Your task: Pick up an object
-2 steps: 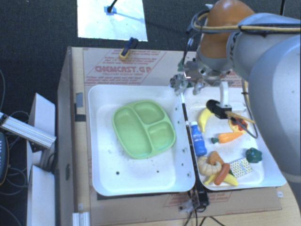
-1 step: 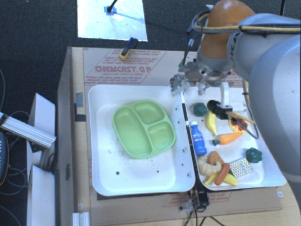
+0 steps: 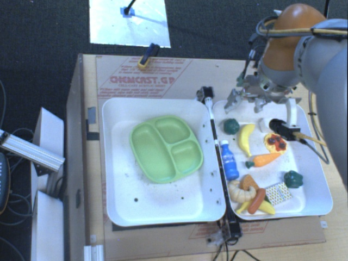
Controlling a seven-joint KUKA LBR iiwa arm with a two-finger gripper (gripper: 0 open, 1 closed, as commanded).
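A: Lettering (image 3: 142,80) is showing in red on the brown board under the bins; "CHEMCAST GP" is reading fairly clearly, and the smaller lines around it are staying too blurred to make out.

B: Anything on the blue bottle (image 3: 228,161)?

A: It is lying along the divider in the right bin (image 3: 321,197), white cap towards the far side, but its label is too small to read.

B: How is the arm sitting?

A: The arm (image 3: 318,53) is reaching in from the right, orange band uppermost, wrist pointing down over the far left corner of the right bin. The gripper (image 3: 244,103) is hanging there with its fingers spread apart and nothing between them.

B: And the things to pick?

A: A dark green vegetable (image 3: 231,126) is lying just near of the gripper, with a banana (image 3: 246,138) beside it and a carrot (image 3: 265,159) nearer still. The green divided plate (image 3: 166,148) is resting in the left bin (image 3: 122,200).
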